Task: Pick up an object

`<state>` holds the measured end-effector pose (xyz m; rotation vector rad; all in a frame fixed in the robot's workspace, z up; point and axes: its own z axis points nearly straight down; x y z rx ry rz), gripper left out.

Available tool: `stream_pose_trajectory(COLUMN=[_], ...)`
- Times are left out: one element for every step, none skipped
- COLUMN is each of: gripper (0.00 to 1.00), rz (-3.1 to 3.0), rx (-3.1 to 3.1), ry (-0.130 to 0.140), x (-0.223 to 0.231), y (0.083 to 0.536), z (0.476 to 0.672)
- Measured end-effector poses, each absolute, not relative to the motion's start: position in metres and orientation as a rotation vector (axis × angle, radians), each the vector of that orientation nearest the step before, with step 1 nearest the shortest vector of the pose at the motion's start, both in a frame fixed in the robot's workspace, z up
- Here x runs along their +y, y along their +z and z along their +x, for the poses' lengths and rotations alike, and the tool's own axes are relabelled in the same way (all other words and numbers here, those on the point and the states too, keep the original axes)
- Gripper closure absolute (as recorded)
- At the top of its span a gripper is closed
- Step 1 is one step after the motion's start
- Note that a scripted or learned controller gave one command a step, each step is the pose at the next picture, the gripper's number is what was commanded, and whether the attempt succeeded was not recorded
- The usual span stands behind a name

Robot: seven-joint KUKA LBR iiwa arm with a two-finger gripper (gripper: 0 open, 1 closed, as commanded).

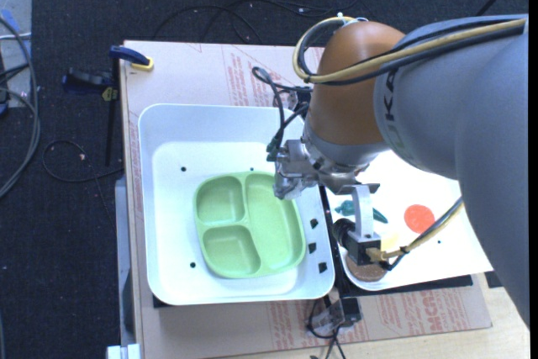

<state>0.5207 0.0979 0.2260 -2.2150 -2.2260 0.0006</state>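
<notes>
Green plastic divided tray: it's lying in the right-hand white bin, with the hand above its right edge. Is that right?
Not quite. The camera view shows the green plastic divided tray lying in the left-hand white bin, not the right-hand one. The rest stands: the hand is above the tray's right edge.

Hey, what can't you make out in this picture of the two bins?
Camera view:
- Right bin: mostly covered by the arm; just a near strip shows.
- Teal thing there: partly behind robot hardware, shape unclear.
- Gripper over the green plate, at its far right edge: it hides that edge, so contact cannot be told.
</notes>
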Motion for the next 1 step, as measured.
stream_pose_trajectory(gripper=[0.00], rz=[-2.221], rx=[-2.222], ry=[0.000], x=[0.0955], y=[0.2265], z=[0.5212])
